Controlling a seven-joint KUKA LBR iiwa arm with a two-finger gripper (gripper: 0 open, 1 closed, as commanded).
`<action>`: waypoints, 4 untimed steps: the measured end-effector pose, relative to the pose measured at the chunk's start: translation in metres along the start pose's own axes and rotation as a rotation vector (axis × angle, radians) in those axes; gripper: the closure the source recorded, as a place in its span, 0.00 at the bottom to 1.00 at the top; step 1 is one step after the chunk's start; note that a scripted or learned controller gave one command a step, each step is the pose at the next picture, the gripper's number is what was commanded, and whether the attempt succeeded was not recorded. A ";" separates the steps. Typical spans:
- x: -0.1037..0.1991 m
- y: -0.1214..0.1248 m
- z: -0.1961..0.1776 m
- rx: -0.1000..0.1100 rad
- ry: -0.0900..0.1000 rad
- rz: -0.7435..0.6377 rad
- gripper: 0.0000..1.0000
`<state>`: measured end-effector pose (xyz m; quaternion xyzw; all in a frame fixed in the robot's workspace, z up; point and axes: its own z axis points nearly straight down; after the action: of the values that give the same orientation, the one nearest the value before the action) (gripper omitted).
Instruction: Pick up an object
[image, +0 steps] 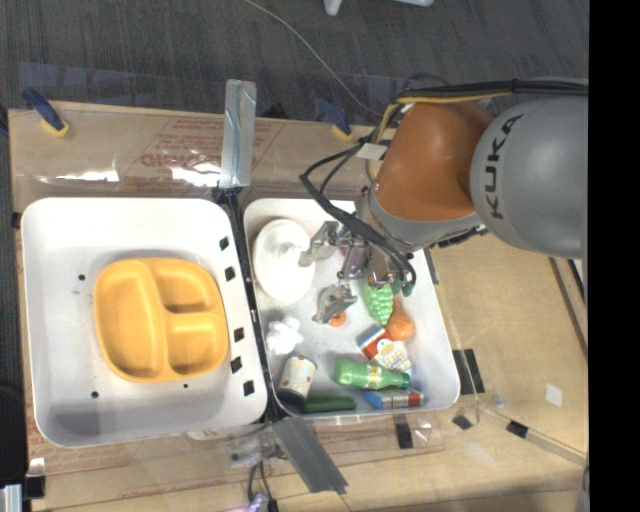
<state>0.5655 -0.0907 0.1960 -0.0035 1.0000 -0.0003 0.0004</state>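
The right bin (440, 340) holds several small objects. Among them are a white round dish (280, 258), a green ridged piece (378, 298), an orange ball (401, 326), a green bottle (370, 376) and a small can (297, 375). My gripper (335, 272) hangs over the middle of this bin, just right of the dish. Its two metal fingers stand apart, one by the dish's rim and one above a small orange piece (338, 320). Nothing sits between them. The arm's orange band and wrist hide the bin's back right corner.
The left bin (50, 250) bears a yellow divided tray (160, 318). In the right bin also lie a white crumpled piece (283, 333), a colourful small carton (388, 351), a dark green cucumber (325, 404) and a red and blue marker (395, 400). Cables loop behind the wrist.
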 end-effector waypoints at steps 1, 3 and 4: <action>0.038 -0.048 0.073 -0.001 0.004 -0.014 0.00; 0.033 -0.055 0.104 -0.002 0.004 0.100 0.00; 0.053 -0.067 0.104 -0.001 0.002 0.125 0.00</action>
<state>0.5134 -0.1578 0.0917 0.0592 0.9982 0.0003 -0.0007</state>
